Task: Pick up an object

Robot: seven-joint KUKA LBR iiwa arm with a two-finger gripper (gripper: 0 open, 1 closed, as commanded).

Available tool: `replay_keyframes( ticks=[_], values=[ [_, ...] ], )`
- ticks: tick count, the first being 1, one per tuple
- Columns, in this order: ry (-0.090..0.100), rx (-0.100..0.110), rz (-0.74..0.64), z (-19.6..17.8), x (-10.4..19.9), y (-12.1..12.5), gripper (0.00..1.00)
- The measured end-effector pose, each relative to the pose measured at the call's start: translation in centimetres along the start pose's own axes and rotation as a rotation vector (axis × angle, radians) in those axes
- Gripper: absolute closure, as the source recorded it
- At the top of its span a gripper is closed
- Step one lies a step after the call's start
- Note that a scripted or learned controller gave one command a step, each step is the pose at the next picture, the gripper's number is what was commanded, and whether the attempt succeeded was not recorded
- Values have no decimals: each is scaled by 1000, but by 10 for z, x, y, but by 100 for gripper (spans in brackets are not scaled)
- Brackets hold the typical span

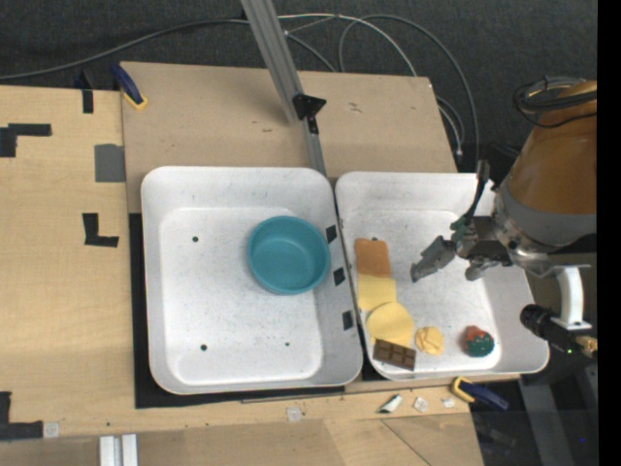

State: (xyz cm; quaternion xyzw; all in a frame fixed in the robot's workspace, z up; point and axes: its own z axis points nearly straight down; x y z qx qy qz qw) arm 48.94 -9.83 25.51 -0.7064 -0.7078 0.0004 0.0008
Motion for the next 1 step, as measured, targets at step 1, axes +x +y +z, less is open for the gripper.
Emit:
replay_keyframes(
  ticks=[1],
  values=[
    [0, 0, 0, 0, 0, 0, 0]
  ],
)
